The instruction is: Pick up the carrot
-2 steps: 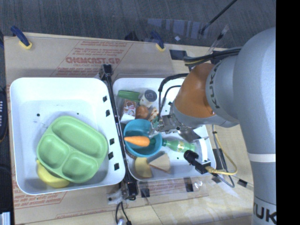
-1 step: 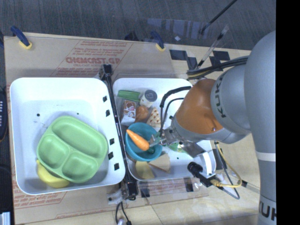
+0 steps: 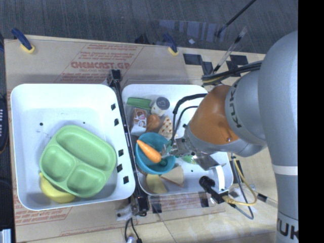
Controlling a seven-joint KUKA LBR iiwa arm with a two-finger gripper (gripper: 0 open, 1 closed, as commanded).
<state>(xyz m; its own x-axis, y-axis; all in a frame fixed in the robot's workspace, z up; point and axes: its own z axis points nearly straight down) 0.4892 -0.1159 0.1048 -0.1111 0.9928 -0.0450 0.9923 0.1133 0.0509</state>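
The orange carrot (image 3: 148, 149) lies slantwise in a blue bowl (image 3: 158, 162) at the left side of the right bin (image 3: 152, 91). My gripper (image 3: 173, 147) is low in that bin, right beside the bowl's right rim and just right of the carrot's thick end. The grey wrist with its orange band (image 3: 212, 121) hangs over the bin's middle and hides what lies beneath it. From this angle the carrot looks to be resting in the bowl rather than lifted.
Around the bowl lie a green block (image 3: 138, 102), a small round can (image 3: 162, 104), a brown packet (image 3: 139, 118), a pale wedge (image 3: 175, 176) and a yellow piece (image 3: 156, 184). The left bin (image 3: 30, 105) holds a green divided plate (image 3: 78, 158) over a yellow object (image 3: 54, 191).
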